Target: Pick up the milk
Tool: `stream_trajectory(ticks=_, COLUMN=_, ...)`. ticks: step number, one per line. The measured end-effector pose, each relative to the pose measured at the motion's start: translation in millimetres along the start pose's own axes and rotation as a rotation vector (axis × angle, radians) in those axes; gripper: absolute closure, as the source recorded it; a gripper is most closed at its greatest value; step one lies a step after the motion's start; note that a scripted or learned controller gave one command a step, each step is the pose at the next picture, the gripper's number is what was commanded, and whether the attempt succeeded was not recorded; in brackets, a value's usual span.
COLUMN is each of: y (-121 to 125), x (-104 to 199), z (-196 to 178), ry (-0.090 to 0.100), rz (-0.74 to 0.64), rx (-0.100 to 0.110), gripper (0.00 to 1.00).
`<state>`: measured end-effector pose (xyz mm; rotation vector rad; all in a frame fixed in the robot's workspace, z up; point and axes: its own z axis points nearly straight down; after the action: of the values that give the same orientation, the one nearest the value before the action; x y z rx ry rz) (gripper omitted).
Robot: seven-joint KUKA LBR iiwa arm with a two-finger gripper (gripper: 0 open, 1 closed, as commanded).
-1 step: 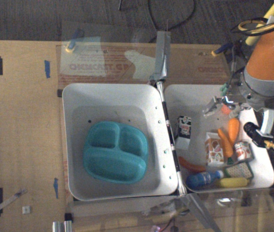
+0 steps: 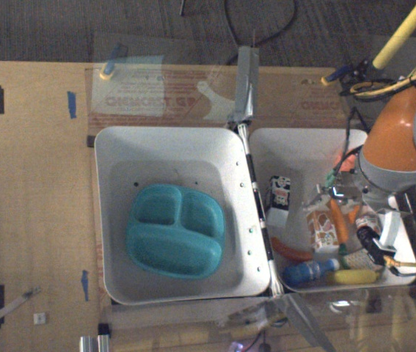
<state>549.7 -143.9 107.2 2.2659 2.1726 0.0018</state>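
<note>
The milk (image 2: 279, 194) is a small white carton with black patches. It stands at the left side of the right bin (image 2: 296, 149), close to the wall between the two bins. My gripper (image 2: 337, 191) hangs over the middle of the right bin, under the grey wrist and the orange band (image 2: 402, 134). It is to the right of the milk, clearly apart from it, and above a second carton with orange and red print (image 2: 323, 230). Nothing shows held in it.
The left bin (image 2: 112, 152) holds a teal divided plate (image 2: 176, 229). In the right bin's near part lie a blue bottle (image 2: 307, 272), a yellow item (image 2: 356, 276), an orange carrot (image 2: 338, 220) and a red item (image 2: 293, 250). Cables and a yellow pole (image 2: 406, 26) are at the far right.
</note>
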Motion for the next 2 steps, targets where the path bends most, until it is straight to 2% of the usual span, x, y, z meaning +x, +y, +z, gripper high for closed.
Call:
stream_trajectory(ticks=1, y=-36.1, x=37.5, z=18.2, ry=-0.002, rz=0.127, rx=-0.009, gripper=0.00)
stream_trajectory(ticks=2, y=-26.0, x=78.8, z=-77.8, ry=0.000, rz=0.251, rx=0.002, gripper=0.00)
